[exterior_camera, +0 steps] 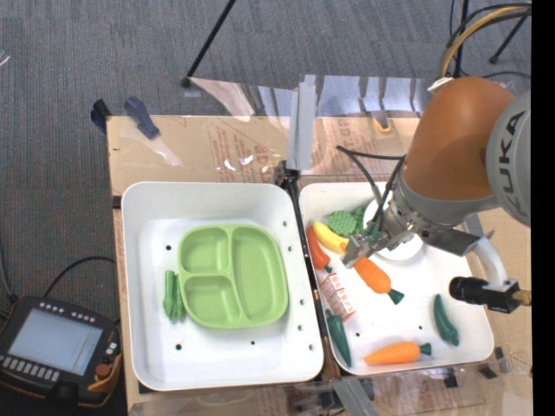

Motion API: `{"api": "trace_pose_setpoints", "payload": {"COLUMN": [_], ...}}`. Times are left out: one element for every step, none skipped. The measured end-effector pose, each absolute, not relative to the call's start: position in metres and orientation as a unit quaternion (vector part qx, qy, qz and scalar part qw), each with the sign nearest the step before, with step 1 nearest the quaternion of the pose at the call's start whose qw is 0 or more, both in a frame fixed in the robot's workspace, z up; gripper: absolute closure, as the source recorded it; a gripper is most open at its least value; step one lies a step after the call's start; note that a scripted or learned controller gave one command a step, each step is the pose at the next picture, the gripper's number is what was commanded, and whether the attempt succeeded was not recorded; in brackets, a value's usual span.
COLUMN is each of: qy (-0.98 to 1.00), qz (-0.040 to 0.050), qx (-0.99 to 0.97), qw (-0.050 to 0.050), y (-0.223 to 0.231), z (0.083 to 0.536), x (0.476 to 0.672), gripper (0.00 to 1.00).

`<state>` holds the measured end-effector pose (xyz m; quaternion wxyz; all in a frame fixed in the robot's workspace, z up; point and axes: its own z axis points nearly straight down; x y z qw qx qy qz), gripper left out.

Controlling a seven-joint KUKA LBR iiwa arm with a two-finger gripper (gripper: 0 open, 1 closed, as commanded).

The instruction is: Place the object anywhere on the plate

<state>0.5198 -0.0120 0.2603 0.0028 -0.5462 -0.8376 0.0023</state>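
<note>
Item: toy carrot, orange with a dark green stalk end, lying at a slant in the middle of the right bin. Judged to be the object in hand, since the tool hangs just above its upper end. It is not on the plate; it rests on the bin floor.

Tool: grey, at the end of the arm reaching in from the right. It sits low over the yellow banana and the carrot top. Whether it is open or closed cannot be told, and nothing can be seen gripped in it.

Destination: one green plate with three compartments, all bare, centred in the left bin. Well apart from the carrot, with both bin walls between them; a lift and a carry across is judged necessary.

Other contents, right bin:
- second carrot, one, near the front wall, lying flat.
- red-orange pepper-like piece, one, against the left wall, just beside the banana.
- green textured piece, one, behind the banana; kind unclear.
- small printed packet, one, near the left wall.
- dark green pod-like pieces, two: one at the front left, one at the right.

Left bin: one green bean-like bundle, touching or just beside the plate's left rim.

Loose scatter suggests the toys were tipped in, not arranged.
</note>
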Motion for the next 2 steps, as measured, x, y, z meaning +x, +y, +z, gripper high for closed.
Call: {"api": "trace_pose_setpoints", "payload": {"qy": [-0.833, -0.833], "qz": [0.0026, 0.0021], "qx": [-0.554, -0.553], "qw": [0.003, 0.002], "y": [0.0640, 0.0639], "z": [0.2352, 0.2362], "x": [0.5208, 0.5211], "gripper": [1.00, 0.00]}}
